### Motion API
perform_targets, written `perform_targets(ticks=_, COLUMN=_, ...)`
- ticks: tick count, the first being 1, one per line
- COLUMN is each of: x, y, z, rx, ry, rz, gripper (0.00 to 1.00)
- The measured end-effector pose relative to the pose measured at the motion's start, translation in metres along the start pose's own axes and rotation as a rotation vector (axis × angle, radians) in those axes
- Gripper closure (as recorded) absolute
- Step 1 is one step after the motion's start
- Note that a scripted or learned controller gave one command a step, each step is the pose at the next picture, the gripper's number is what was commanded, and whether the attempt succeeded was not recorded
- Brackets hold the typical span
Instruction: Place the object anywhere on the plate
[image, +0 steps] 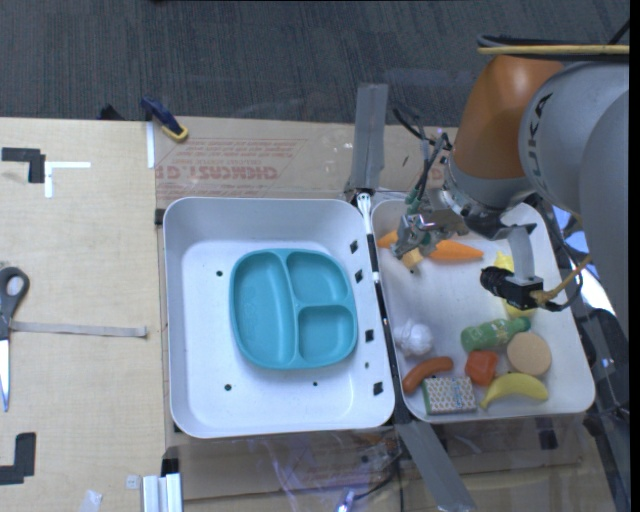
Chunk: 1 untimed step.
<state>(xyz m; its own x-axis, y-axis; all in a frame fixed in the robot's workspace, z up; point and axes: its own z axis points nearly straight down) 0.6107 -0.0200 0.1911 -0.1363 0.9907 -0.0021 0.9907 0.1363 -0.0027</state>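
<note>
While the grey arm (560, 110) with its orange band looms over the upper right of the counter (70, 330), two shallow white bins sit side by side beneath it. Taking the teal plate (295, 307) as landmark: it lies flat in the middle of the left bin (190, 400), three compartments facing up, nothing on them. To the plate's right, past the divider, is the right bin (570, 395), which holds all the toy food. Up and to the right of the plate the claw (412, 243) hangs low over the bin's near-left corner; whether it is open or closed I cannot tell, and nothing can be seen gripped. An orange carrot (456, 253) lies just beside the claw, farther from the plate. Right of the plate's lower edge sits a white garlic-like bulb (413, 338), then a red sausage (427, 373) and a speckled sponge block (450, 396). Farther right are a green vegetable (495, 332), a red piece (481, 366), a tan round bun (529, 353) and a yellow banana (517, 389). Scissors (8, 300) lie far left of the plate.
</note>
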Motion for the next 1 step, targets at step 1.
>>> perform_targets(ticks=1, x=0.0844, y=-0.0046, z=-0.031, rx=-0.003, ry=0.001, rz=-0.075, gripper=1.0)
